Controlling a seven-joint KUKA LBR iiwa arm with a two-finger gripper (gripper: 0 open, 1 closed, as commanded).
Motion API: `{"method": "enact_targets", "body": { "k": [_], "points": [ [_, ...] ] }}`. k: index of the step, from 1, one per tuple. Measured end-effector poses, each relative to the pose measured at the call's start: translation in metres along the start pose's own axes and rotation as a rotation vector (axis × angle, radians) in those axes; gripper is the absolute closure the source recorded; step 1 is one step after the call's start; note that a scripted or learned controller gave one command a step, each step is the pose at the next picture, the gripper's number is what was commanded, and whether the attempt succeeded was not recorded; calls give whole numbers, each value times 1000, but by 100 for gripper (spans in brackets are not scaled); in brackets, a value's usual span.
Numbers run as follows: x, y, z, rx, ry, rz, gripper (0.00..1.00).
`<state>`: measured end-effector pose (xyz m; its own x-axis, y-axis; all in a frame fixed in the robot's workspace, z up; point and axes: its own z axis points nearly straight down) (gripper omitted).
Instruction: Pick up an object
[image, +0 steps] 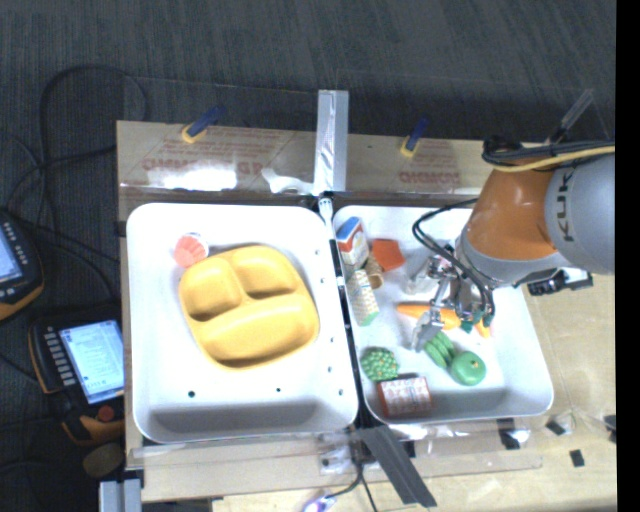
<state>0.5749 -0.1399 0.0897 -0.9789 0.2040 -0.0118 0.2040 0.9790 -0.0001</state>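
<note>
Hovering is being done by the gripper (447, 312) in the right bin (520, 395) | above green toy (455, 360) | jaw state cannot be told

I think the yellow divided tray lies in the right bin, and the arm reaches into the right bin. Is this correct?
Not quite. The camera view shows the yellow divided tray in the left bin, not the right one. The arm does reach into the right bin.
</note>
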Motion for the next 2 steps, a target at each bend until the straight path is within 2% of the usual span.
{"method": "enact_targets", "body": {
  "k": [1, 2],
  "points": [
    [11, 11, -1, 4, -4, -69, 0],
    [10, 12, -11, 4, -6, -69, 100]
  ]
}}
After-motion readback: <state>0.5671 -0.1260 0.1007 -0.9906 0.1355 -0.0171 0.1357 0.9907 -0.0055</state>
